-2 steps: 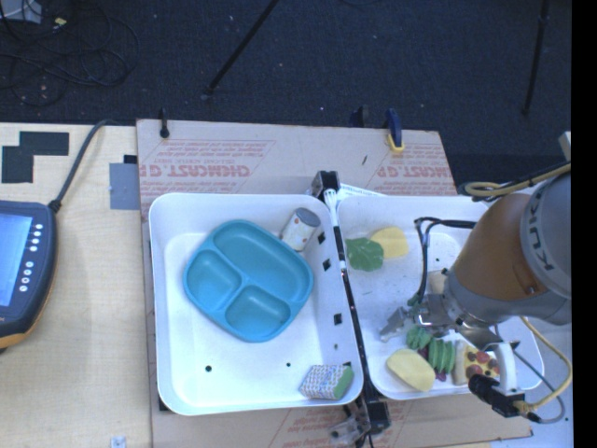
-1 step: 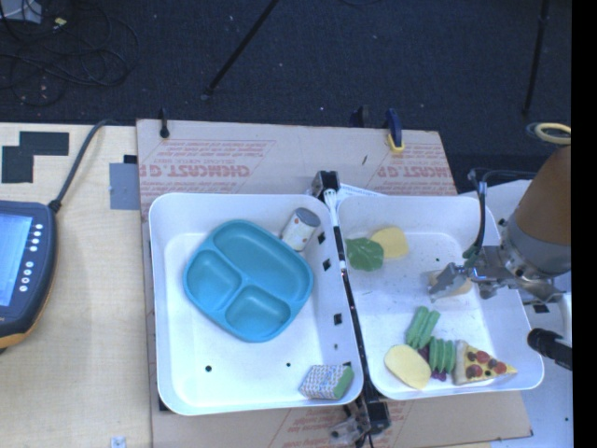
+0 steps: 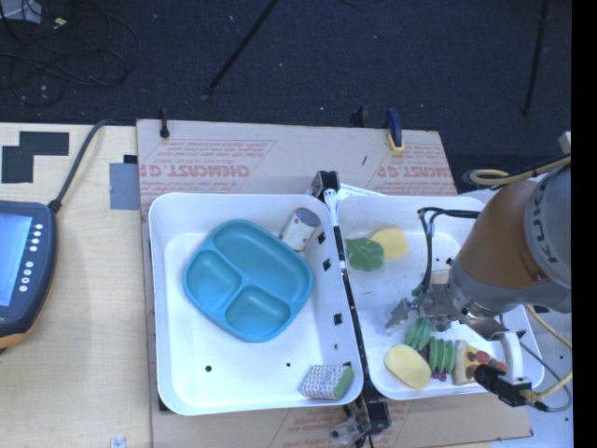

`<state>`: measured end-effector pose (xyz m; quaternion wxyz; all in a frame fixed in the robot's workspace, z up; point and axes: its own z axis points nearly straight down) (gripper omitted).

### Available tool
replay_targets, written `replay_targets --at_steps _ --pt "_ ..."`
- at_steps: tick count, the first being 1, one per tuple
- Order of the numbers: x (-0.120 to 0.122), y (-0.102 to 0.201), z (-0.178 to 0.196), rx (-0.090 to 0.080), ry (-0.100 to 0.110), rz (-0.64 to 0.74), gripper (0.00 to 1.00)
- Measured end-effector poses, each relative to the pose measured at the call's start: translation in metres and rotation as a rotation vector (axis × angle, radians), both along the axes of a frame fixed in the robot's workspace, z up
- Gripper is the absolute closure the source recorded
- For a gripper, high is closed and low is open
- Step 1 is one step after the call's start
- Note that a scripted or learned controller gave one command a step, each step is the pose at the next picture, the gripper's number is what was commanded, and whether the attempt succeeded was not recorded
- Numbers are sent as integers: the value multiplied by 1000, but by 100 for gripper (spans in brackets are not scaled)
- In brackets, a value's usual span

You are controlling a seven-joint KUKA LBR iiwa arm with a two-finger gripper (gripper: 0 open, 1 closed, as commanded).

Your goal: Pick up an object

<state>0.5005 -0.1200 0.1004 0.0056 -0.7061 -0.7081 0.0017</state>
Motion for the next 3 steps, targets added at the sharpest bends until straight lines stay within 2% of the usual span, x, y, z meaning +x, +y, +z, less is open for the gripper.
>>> replay_targets --at_steps 1,2,3 --pt "30 -69 65 -10 -15 -7 0" --pt "10 -19 -14 -3 -7 -1 0" --pt "-26 -28 -4 -3 -6 -5 0"
